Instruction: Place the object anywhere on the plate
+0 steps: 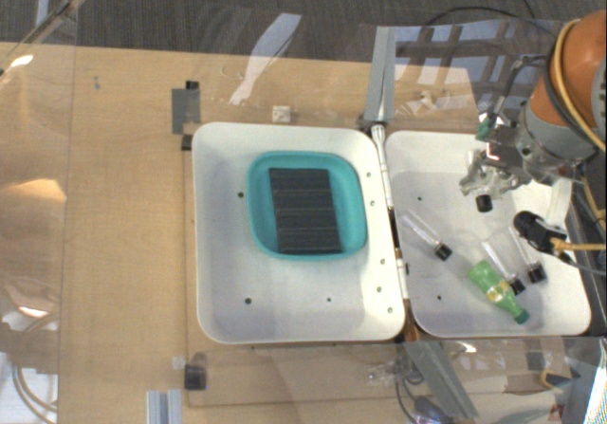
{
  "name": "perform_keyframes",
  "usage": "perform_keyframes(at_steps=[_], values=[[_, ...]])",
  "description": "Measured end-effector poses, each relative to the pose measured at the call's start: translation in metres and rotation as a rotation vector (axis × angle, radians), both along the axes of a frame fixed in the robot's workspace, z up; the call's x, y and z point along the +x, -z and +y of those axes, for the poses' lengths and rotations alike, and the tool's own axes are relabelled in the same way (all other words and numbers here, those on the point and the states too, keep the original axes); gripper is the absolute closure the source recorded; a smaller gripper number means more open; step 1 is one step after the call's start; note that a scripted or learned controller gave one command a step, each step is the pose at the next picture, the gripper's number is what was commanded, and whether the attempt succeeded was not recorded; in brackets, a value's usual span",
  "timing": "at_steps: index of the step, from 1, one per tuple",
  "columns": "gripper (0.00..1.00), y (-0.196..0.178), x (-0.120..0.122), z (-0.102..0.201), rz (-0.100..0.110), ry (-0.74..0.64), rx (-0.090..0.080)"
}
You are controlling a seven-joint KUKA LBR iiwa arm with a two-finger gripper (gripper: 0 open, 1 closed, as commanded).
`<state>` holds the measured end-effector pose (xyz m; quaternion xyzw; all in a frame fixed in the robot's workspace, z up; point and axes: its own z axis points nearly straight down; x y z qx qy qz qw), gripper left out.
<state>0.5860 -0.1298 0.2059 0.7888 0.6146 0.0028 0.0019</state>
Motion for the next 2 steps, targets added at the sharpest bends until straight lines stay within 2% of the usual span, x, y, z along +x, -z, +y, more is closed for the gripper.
perform_keyframes(at_steps=[1, 2], values=[[0.0, 0.0, 0.0, 0.0, 0.0, 0.0, 0.0], [0.0, 0.016, 0.068, -0.068, 0.004, -0.014, -0.002]])
